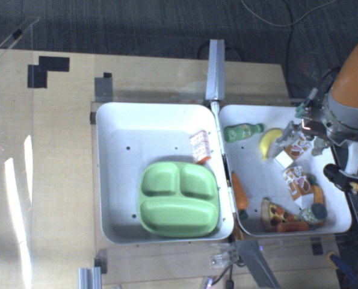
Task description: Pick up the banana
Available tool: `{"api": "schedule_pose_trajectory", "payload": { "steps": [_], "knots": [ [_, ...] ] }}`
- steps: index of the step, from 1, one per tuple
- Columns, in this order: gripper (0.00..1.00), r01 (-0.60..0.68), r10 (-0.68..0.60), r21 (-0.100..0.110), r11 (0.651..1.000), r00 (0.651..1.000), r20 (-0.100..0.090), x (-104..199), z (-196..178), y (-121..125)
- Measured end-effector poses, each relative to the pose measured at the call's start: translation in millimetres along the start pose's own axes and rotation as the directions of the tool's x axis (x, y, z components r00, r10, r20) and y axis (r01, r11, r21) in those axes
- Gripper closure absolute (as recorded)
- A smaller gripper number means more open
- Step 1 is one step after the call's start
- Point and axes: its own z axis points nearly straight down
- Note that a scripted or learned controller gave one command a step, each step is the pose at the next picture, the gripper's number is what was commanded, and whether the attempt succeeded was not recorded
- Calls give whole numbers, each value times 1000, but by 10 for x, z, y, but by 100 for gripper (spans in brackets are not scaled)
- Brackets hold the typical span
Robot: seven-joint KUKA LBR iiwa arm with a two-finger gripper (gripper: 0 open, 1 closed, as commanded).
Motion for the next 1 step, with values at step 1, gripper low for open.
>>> {"api": "schedule_pose_trajectory", "payload": {
  "steps": [1],
  "knots": [
    [0,31,-31,-1,1000,1000,0,368,1057,583]
  ]
}}
